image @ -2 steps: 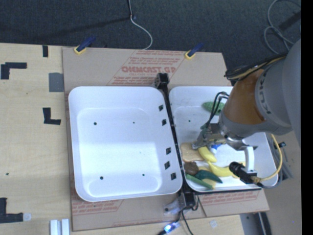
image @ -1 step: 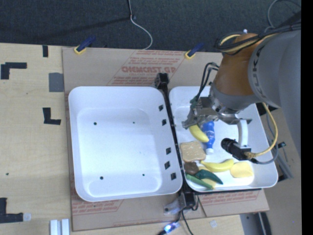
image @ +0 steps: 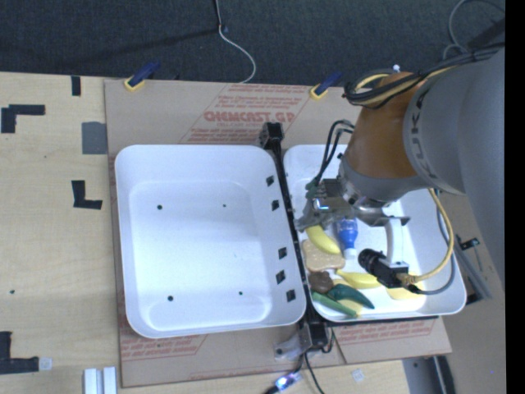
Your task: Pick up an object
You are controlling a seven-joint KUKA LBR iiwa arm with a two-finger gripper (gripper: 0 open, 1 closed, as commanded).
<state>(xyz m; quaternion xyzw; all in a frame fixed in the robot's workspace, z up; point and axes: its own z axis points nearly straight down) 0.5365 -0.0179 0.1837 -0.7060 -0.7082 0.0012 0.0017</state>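
Observation:
The arm reaches from the right into the right bin [image: 433,302]. My gripper [image: 326,212] hangs low over the bin's left part, just above a yellow piece [image: 321,240] and a blue item [image: 347,235]. Below them lie a tan bread-like piece [image: 323,259], a brown item [image: 321,281], a green pepper-like item [image: 344,302] and a yellow banana-like piece [image: 358,280]. Another yellow piece [image: 404,294] lies near the front right. The wrist hides the fingertips.
The left bin [image: 131,220] stands beside the right one, with a black divider [image: 283,220] between them. A black cable part [image: 379,265] hangs over the right bin. Both bins rest on a cardboard sheet [image: 238,117] on the wooden bench.

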